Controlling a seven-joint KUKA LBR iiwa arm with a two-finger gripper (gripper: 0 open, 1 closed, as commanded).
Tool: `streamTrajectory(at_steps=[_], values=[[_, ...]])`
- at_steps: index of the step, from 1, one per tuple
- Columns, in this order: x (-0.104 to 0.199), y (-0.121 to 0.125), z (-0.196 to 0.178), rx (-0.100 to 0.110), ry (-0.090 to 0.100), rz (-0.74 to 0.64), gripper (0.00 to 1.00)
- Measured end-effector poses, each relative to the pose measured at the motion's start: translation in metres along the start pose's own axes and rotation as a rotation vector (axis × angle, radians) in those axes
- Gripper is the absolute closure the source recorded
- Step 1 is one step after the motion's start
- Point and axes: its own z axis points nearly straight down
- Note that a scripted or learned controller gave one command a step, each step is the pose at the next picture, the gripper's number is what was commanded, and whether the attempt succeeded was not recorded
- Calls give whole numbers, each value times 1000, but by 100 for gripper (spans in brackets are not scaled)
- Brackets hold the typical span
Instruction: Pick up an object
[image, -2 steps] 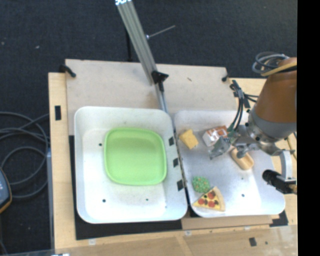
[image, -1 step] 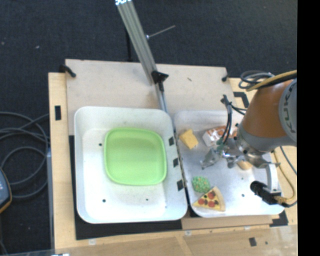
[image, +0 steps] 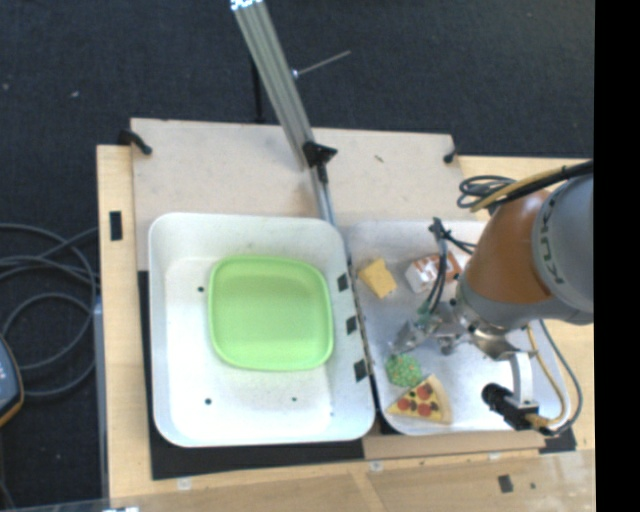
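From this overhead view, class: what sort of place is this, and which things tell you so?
Probably a robotics lab test bench, not a kitchen. A grey-and-orange robot arm reaches over two white bins, toy food such as a pizza slice lies in the right one, and loose cables trail on dark carpet.

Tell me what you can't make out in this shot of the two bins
- Tool, camera view: its fingers are small and blurred, so open or shut is unclear, and whether it touches anything.
- Red and white item, camera view: partly behind cables and the arm; what it is stays unclear.
- Right bin, camera view: the arm covers its right part, hiding whatever lies there.
- Green item by the pizza slice: too small to identify.
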Motion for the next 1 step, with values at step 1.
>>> streamTrajectory(at_steps=[1], values=[[0, 2, -13, -7, 0, 1, 100]])
